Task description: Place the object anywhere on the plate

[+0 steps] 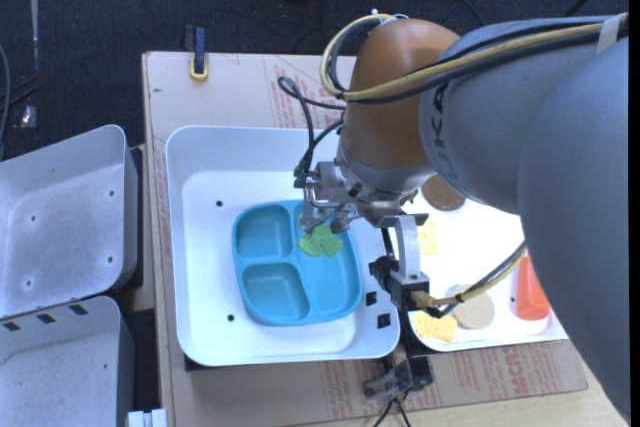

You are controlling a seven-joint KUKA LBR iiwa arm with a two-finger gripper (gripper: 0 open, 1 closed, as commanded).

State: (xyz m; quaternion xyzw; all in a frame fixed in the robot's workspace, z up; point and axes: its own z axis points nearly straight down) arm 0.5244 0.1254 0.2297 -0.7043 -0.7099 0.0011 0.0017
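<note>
A blue plate with three compartments lies in the left white bin. My gripper hangs over the plate's long right compartment, its fingers pointing down. A small green leafy object sits right below the fingertips, over that right compartment. Whether the fingers still touch it is hidden by the wrist.
The right bin holds a brown round piece, yellow pieces, a tan disc and an orange object. The arm's bulk covers much of that bin. A yellow and blue clamp sits at the bench's far edge.
</note>
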